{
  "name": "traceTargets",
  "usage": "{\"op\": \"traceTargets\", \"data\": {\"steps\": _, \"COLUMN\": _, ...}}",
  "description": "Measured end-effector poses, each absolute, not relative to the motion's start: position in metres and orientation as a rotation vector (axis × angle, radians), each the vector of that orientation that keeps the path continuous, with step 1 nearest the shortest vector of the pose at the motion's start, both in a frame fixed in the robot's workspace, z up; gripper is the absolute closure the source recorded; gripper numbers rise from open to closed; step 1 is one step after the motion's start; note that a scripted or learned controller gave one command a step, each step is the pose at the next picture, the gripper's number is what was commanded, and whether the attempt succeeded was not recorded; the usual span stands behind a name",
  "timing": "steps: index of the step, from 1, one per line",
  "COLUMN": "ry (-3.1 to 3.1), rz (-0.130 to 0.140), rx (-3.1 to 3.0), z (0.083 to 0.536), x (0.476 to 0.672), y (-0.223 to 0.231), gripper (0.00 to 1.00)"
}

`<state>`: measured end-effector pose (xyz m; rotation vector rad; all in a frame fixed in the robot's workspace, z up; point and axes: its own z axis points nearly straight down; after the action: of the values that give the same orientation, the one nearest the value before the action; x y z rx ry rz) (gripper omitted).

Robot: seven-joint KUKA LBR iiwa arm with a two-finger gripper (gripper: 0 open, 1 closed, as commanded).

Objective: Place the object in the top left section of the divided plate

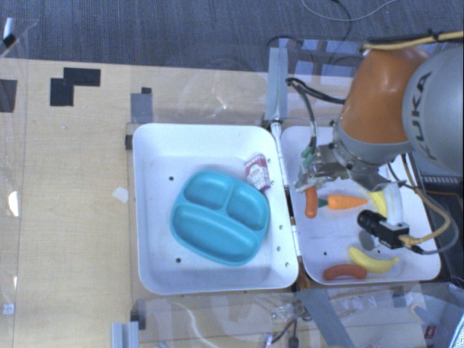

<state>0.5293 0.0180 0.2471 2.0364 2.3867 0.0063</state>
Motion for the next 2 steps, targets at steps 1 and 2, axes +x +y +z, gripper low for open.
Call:
{"op": "traceTargets", "data": {"steps": 1, "ry": 2.387, "rz": 0.006, "rx": 2.036, "z": 0.247, "x": 0.529, "y": 0.018, "gripper": 0.0}}
{"op": "traceTargets", "data": {"steps": 2, "ry": 2.049, "rz": 0.001, "rx": 2.381, "z": 0.184, "x": 0.487, "y": 0.025, "gripper": 0.0}}
